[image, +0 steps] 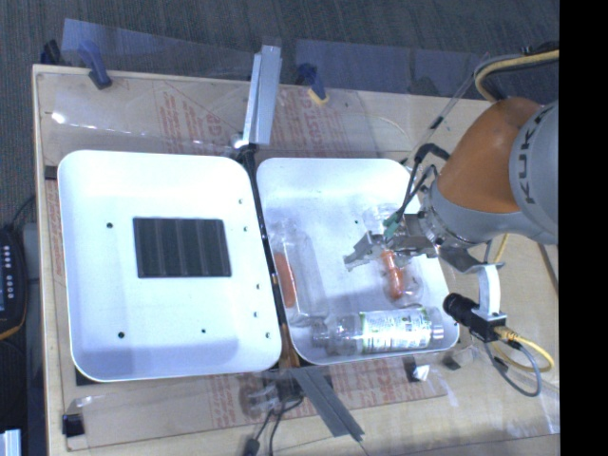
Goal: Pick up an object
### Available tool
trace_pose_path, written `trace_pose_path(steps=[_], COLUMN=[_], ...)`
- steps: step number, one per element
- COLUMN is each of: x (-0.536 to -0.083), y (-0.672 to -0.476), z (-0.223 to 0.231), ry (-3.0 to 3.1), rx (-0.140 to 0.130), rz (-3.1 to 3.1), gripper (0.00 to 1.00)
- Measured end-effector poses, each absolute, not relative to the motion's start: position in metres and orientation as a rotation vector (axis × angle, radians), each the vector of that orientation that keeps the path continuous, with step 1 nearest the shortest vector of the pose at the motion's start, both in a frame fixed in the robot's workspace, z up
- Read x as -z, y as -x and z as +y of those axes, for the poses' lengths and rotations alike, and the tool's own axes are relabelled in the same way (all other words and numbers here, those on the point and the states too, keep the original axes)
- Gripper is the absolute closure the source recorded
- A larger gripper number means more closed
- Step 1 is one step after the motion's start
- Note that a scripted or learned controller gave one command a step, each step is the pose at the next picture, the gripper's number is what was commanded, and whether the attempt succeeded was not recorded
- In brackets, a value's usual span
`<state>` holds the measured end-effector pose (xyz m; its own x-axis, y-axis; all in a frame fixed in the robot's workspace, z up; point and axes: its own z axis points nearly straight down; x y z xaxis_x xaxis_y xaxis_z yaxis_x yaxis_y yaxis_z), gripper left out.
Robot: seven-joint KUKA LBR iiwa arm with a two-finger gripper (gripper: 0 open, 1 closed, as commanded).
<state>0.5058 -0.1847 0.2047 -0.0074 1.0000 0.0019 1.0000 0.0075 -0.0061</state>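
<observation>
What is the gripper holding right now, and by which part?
It cannot be told. The gripper sits low in the right bin beside an orange object, but no grasp is visible.

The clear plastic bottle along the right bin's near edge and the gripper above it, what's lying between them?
In the camera view, a small orange object lies between the clear plastic bottle and the gripper, just under the gripper.

Two bins side by side on bench (142,112). In right bin (323,183): bottle (385,331) along near wall, tube (285,275) by left wall, gripper (380,250) over middle. In left bin (95,188): grate (181,247) at centre.
</observation>
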Motion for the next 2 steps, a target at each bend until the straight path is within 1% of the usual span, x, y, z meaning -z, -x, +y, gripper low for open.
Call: trace_pose_path(steps=[1, 2], x=[-0.0951, -0.1051], y=[-0.5842, -0.5845], z=[-0.2049, -0.2046], ry=[2.252, 2.247], rx=[-0.001, -0.004], rz=[-2.176, -2.180], gripper=[0.00, 1.00])
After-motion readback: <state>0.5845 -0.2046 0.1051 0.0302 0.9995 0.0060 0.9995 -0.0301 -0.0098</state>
